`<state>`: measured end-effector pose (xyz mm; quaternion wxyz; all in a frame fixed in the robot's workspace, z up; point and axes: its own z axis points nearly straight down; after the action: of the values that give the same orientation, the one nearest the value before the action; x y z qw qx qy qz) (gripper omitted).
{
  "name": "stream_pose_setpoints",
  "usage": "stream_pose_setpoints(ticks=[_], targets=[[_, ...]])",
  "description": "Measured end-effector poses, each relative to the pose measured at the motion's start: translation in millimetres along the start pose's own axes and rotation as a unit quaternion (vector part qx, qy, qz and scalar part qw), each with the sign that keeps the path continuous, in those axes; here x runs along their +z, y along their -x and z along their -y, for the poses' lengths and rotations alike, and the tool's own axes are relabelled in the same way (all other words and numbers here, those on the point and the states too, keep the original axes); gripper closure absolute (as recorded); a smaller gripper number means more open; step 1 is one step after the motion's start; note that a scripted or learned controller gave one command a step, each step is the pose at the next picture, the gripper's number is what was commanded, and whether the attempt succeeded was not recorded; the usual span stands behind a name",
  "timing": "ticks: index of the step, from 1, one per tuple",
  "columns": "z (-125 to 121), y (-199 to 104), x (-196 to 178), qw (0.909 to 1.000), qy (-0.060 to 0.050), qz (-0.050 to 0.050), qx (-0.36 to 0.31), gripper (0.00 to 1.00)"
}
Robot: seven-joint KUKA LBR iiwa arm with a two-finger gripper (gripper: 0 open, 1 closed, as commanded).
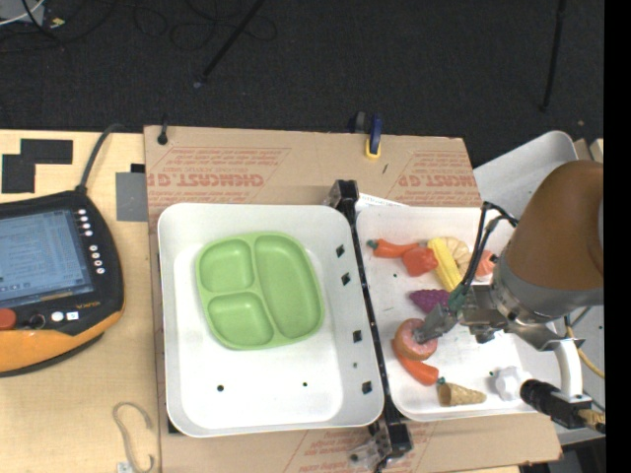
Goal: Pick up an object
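Observation:
The right bin (394,402) holds several toy foods: an orange carrot (392,249), a red pepper (422,261), a yellow corn cob (444,262), purple grapes (427,300), a pink-and-red donut (408,343), a red chili (420,371) and a tan cone (460,394). My gripper (432,328) reaches in from the right, low in the bin. Its tip lies at the donut's right edge, just below the grapes. I cannot make out whether anything is gripped. The arm's orange band (557,230) hides the bin's right side.
A green divided plate (260,290) lies in the left bin (187,382). A small white object (505,382) sits near the right bin's front right corner. A teach pendant (49,279) rests on the bench at the far left. A yellow-and-blue clamp (374,136) sits on the cardboard's back edge.

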<state>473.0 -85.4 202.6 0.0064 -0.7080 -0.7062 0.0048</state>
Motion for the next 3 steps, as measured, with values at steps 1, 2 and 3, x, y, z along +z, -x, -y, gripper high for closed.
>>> stream_pose_setpoints(ticks=[1,2,3], targets=[[-2.6,0.4,-5.6,1.0000,0.006,0.001,-0.001,0.00],[6.0,1.1,54.0,1.0000,0.005,0.002,0.000,0.00],[8.1,13.0,99.5,0.9999,0.009,0.005,0.002,0.00]])
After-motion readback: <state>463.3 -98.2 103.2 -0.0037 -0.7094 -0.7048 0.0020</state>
